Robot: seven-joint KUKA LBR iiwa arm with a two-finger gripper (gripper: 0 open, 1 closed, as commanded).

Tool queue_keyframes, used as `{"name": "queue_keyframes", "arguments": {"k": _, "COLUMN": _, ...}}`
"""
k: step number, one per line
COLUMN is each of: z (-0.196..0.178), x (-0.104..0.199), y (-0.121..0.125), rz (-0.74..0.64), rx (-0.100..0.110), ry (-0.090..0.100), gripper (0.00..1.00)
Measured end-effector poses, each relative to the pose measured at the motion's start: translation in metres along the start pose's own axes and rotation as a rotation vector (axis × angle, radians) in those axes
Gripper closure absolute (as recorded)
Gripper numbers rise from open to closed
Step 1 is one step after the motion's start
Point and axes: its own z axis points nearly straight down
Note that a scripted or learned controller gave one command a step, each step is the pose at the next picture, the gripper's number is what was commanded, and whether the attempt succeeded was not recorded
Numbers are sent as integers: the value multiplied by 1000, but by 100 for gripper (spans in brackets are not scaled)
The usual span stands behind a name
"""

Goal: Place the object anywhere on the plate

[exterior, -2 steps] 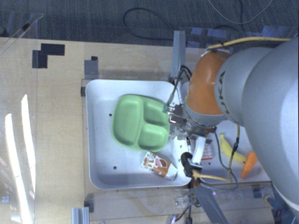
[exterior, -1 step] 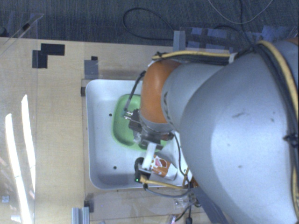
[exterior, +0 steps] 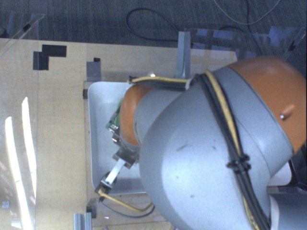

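My grey arm (exterior: 206,152) with its orange band (exterior: 268,85) reaches in from the right and covers most of both bins. The gripper (exterior: 123,151) hangs low over the left bin (exterior: 98,128), near its front left part, seen from behind the wrist. A small green piece (exterior: 114,120) peeks out at the wrist's left edge; I cannot tell what it is. Whatever lies under the arm is hidden.
A strip of the left bin's white floor shows along its left wall. Metal posts (exterior: 184,51) stand at the bins' corners. The pale wooden bench (exterior: 48,143) stretches to the left, with black marks (exterior: 48,55) on it.
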Motion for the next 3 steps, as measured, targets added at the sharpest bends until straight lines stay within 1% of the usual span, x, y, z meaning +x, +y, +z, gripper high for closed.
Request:
{"name": "queue_keyframes", "arguments": {"k": 1, "z": 0, "x": -1, "y": 1, "rz": -226, "rx": 1, "ry": -3, "gripper": 100}}
{"name": "queue_keyframes", "arguments": {"k": 2, "z": 1, "x": 4, "y": 8, "rz": -523, "rx": 7, "ry": -6, "gripper": 100}}
{"name": "queue_keyframes", "arguments": {"k": 3, "z": 0, "x": 0, "y": 3, "rz": -731, "rx": -8, "ry": 0, "gripper": 100}}
